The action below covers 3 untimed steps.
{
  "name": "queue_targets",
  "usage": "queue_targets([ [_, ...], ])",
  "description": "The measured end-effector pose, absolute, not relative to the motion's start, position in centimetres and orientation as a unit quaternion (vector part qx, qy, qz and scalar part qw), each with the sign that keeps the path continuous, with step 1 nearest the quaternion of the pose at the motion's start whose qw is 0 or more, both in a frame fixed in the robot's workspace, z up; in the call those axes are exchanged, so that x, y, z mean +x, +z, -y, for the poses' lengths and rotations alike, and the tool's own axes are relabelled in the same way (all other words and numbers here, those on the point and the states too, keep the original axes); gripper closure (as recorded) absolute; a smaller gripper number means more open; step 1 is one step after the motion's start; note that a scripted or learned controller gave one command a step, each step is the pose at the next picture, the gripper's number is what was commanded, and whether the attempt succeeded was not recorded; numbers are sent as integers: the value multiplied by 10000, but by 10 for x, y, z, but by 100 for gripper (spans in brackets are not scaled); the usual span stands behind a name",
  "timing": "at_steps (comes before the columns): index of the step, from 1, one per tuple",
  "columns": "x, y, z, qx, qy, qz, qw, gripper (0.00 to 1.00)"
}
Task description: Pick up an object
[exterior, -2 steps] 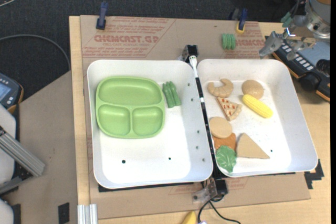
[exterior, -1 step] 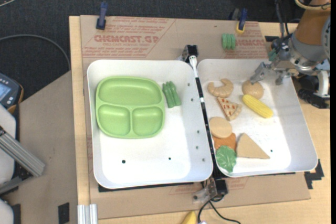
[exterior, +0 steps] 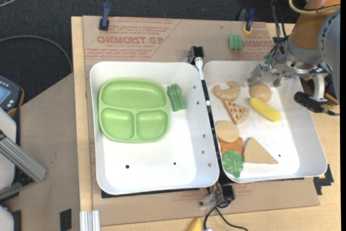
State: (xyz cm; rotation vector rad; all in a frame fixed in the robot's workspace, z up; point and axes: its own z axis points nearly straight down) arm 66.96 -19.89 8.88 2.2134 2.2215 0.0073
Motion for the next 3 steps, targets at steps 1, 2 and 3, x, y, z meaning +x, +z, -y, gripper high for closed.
queue_targets([
  [1, 667, 85, 174, 7062, -2, -7080, -8, 0],
  [2, 668, 97, 175, 7066, 6, -7076, 13, 100],
  [3, 631, 116, 94, 7049, 10, -7093, -23, 100],
])
